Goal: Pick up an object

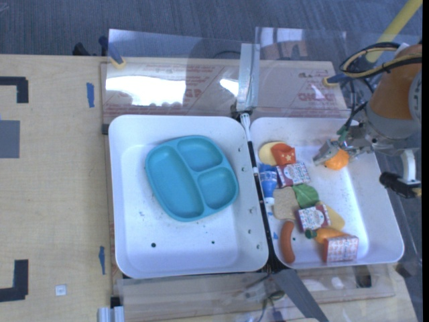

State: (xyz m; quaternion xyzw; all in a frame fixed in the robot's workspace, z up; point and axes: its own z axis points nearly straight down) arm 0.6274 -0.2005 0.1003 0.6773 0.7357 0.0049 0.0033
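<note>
The orange piece (337,159) is what I take as the object in play: a small, bright orange lump, rounded and a little wedge-like, sitting right at the tips of the end effector (333,154) in the upper part of the right bin (375,200). From my seat it looks pinched between the two fingers, with the tips closed down around its upper left side, so I read the end effector as narrowly shut on it, though the view is small and I can't swear how firm the hold is. The piece lies just below and slightly toward the bin's middle from the wrist, and the arm (392,102) comes in from the right edge, so any lift would go up and back that way. I judge the piece to be at or just above the bin floor. It stands apart from the cluster of toy food (301,206) lower down, and the blue divided plate (192,177) sits in the left bin (134,233).
</note>
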